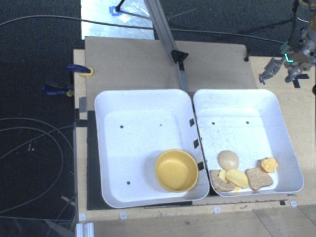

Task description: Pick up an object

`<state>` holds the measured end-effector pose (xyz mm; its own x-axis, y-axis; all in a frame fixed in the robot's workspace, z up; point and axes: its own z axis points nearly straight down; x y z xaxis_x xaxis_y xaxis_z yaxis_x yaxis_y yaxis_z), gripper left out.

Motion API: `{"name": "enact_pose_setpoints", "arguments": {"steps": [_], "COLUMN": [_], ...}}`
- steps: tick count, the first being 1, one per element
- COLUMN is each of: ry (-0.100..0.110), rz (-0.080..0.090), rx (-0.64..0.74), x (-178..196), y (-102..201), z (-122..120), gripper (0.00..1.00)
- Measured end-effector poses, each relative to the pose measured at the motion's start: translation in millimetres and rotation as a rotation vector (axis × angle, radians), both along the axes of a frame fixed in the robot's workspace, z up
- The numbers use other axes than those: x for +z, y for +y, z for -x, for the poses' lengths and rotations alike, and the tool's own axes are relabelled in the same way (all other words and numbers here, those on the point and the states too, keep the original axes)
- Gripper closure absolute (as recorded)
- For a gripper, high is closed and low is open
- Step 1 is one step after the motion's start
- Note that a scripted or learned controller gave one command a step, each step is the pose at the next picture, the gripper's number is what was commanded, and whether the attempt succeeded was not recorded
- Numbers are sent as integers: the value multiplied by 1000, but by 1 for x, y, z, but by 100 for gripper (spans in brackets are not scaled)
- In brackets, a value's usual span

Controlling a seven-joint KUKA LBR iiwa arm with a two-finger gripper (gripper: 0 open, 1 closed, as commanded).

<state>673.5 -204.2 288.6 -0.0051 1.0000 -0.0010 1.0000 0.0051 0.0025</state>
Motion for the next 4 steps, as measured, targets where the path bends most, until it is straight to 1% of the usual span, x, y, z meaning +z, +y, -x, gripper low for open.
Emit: {"name": "enact_pose_setpoints", "arguments": {"steps": [1, 2, 3, 4], "ry": [-1, 5, 6, 4], "rz": [0, 0, -1, 0], "rx": [0, -3, 0, 2], "x": [0, -61, -124, -175], "y": [0, -4, -1, -4], "z": [0, 2, 2, -8], "gripper": [0, 0, 0, 0]}}
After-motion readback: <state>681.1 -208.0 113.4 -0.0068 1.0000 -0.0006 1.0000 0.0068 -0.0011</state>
